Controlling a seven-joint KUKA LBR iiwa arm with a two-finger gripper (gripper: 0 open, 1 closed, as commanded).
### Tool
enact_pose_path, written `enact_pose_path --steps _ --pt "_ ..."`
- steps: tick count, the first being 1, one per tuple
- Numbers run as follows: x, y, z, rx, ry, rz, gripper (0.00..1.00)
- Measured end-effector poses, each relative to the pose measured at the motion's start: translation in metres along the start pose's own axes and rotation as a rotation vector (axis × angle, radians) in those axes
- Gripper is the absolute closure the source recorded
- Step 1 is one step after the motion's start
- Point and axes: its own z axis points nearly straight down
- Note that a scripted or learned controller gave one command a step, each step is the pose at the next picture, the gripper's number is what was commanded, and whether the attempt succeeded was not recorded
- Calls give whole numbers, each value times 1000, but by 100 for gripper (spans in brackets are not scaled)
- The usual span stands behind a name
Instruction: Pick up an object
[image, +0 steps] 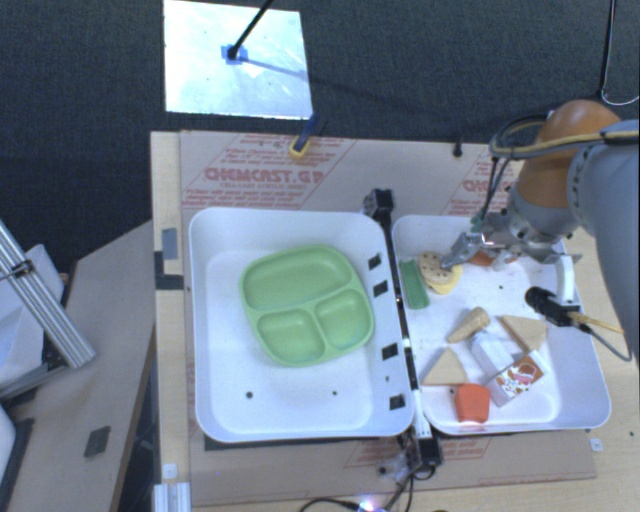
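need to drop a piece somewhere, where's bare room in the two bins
Left white bin: bare floor along the front edge and left wall, around the green three-compartment plastic tray. Right white bin: crowded from the yellow round piece to the orange block; the free strip lies along its right wall.

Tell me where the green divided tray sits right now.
The green divided tray lies in the left white bin, roughly centred, left of the black divider between the two bins.

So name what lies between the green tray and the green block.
In the camera view, the black divider where both bins meet lies between green tray and green block.
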Motion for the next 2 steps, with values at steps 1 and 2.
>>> enact_pose_path --steps 1,2 --pt "0 2 -14 -5 -2 -2 100" --pt "-4 -5 -66 -1 0 2 100"
